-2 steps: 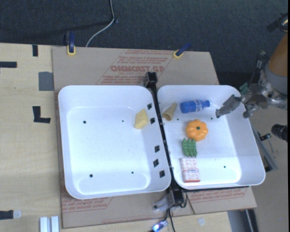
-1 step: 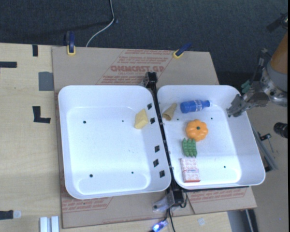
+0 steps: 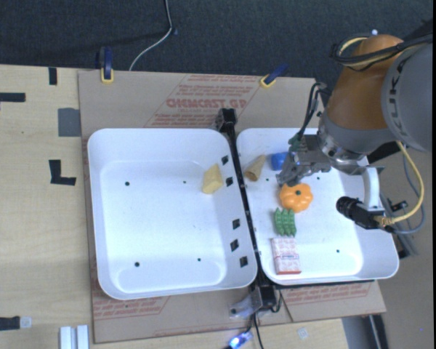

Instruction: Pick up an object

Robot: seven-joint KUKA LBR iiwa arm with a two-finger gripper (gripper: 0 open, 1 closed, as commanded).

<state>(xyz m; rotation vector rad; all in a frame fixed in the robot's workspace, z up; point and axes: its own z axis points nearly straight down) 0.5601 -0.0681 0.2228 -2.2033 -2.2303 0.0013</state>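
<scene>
Red-white box [image 3: 285, 257]; orange pumpkin [image 3: 296, 198]

Arm [image 3: 392, 86]: grey rounded housing, broad orange band [image 3: 360, 86] above wrist. Yellow and black cables loop over top of the band. Grey metal wrist flange below it, gripper [image 3: 294, 167] in dark metal. Black cylindrical fitting [image 3: 356, 211] on a white bracket, with a yellow cable trailing off its end

Even, diffuse overhead light fills the two glossy white plastic bins [image 3: 109, 217], washing out their floors; shadows stay soft and faint, while the low-resolution frame blurs fine detail throughout.
</scene>
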